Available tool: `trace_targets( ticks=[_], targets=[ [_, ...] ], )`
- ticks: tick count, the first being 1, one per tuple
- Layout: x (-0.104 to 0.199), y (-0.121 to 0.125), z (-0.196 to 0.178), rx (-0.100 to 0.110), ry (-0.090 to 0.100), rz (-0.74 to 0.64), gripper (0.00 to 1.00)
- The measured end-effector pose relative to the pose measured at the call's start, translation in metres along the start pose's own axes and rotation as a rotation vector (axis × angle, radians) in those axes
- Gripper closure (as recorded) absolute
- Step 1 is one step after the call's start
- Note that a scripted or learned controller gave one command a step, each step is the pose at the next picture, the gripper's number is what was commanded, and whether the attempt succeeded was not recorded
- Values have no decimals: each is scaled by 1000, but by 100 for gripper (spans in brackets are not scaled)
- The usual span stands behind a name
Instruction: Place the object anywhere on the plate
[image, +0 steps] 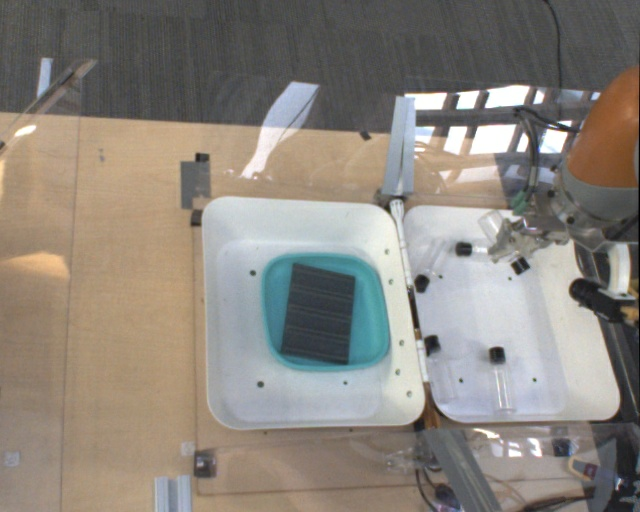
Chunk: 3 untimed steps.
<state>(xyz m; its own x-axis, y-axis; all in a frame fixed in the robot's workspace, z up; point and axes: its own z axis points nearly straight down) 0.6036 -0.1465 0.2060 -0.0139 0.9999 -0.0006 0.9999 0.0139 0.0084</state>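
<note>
A dark grey ribbed rectangular block (319, 312) lies flat on the teal plate (374, 312), a little tilted, in the left white bin (235, 330). My gripper (512, 240) hangs over the far part of the right bin (560, 330), well to the right of the plate and apart from the block. Nothing shows in its grasp. The orange band of the arm (605, 135) is at the upper right.
In the right bin lie a clear small tube (501, 388) near the front and small black studs (495, 354) (463, 248). A raised divider rim (410, 300) separates the two bins. Black cables (600, 295) run along the right bin's right side.
</note>
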Motion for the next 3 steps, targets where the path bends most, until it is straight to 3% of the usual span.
trace_targets(
  ticks=[1, 2, 3],
  targets=[
    [102, -56, 14, 4, 1, -136, 100],
    [175, -50, 20, 3, 2, -153, 100],
    [175, -50, 20, 3, 2, -152, 0]
  ],
)
